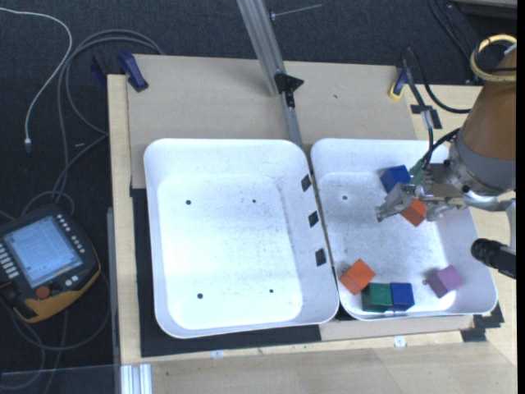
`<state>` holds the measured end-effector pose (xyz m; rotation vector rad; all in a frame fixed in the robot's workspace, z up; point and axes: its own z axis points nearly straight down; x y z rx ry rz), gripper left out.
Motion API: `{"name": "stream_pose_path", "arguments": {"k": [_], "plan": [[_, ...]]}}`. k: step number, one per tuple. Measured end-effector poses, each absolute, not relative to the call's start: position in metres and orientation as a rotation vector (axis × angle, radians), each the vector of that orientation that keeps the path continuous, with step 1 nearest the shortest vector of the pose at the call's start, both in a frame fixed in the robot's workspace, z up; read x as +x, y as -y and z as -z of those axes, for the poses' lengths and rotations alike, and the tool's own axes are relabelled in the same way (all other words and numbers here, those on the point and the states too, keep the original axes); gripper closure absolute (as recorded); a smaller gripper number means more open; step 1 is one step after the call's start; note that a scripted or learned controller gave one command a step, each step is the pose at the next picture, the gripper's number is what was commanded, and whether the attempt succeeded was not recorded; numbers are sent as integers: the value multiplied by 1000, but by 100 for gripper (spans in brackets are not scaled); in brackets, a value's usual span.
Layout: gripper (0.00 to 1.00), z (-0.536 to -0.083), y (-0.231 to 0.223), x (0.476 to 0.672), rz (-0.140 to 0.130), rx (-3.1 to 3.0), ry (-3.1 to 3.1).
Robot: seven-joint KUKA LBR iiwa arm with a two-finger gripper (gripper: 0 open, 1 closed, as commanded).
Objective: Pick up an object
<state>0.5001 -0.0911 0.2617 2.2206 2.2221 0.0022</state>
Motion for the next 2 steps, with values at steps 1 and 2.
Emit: {"name": "stream_pose_path", "arguments": {"k": [1,2], "plan": [[0,-147,133,536,7,2228,-2224],[0,-115,175,612,-17,2205,-2210]]}}
